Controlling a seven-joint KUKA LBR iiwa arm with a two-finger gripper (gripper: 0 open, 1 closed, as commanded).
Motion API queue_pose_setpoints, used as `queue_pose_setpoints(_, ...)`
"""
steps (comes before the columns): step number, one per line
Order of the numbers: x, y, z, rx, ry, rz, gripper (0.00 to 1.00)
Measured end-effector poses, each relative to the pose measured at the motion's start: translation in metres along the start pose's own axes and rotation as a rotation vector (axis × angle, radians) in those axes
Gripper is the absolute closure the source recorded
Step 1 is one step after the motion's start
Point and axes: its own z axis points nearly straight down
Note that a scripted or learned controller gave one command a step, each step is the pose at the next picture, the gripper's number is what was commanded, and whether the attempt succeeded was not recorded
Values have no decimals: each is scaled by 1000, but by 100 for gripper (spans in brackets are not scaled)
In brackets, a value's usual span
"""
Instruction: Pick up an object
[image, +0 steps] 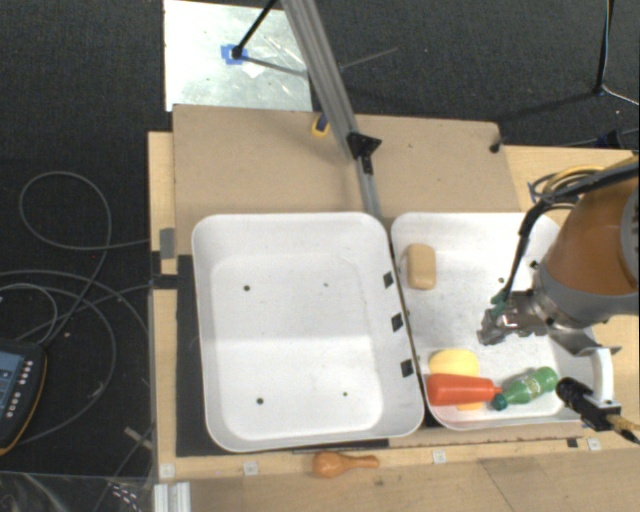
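Lowering the gripper (497, 325) onto the yellow ball (455, 361), centre it first; you cannot tell how its fingers stand.

A wooden bench (300, 160) stands on dark carpet (80, 100) strewn with looping cables (60, 240).

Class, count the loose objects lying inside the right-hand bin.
4: a tan block near the bin's top-left, and a yellow ball, orange piece and green bottle clustered at its bottom. The arm may hide more.
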Motion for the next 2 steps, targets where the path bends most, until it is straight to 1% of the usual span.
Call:
queue_pose_setpoints(1,-1,3,-54,-1,0,0,100)
queue_pose_setpoints(2,52,19,-46,5,3,-5,100)
